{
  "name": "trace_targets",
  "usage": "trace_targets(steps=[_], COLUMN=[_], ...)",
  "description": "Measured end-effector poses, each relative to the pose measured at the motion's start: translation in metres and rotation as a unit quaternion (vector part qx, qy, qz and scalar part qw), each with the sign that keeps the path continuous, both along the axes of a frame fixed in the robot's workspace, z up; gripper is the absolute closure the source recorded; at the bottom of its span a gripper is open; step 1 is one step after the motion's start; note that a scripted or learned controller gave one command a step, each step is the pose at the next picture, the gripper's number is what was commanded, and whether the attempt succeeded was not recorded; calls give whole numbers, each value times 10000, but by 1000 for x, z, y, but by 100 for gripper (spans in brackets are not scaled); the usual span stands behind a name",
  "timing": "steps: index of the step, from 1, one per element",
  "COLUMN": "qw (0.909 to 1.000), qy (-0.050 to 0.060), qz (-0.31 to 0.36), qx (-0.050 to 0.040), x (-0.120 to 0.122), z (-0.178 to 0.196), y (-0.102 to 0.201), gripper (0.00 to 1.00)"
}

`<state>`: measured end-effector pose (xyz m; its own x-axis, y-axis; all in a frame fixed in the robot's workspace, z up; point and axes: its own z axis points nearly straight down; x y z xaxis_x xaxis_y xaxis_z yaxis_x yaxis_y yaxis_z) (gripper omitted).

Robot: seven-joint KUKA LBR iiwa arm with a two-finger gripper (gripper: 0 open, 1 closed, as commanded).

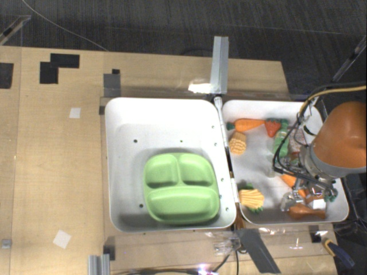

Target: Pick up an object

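Looking down on the bench [51, 171], you see two shallow white bins side by side. The left bin [123, 130] holds a green divided tray [181, 188] lying toward its near half. The right bin [258, 159] carries the toy food: an orange carrot [249, 124] near the far wall, a red piece with a green top [273, 127] just beside it, a yellow corn cob [238, 143] close to the wall shared with the left bin, and a ridged yellow-orange piece [251, 199] with green at its edge near the front corner. The arm, with its orange band [344, 136], reaches in from the right and hangs over the right side of that bin. You find the gripper [302, 198] low over the near right corner, among cables, with a brown sausage-like piece [306, 212] lying just beneath it and small orange bits beside it. Whether the jaws are open, closed or holding anything, you cannot tell from this angle.
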<state>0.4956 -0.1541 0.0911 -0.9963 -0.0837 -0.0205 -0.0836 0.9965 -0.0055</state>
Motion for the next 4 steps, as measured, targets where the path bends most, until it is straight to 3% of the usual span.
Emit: trace_targets(steps=[1, 2, 3, 4], qw=[9999, 9822, 9822, 9837], qy=[-99, 52, 56, 10], qz=[36, 1878, 1876, 1798], qx=[-20, -12, -10, -27], x=[6, 22, 21, 13], z=[14, 57, 57, 0], y=[1, 24, 24, -19], gripper=[100, 100, 0, 0])
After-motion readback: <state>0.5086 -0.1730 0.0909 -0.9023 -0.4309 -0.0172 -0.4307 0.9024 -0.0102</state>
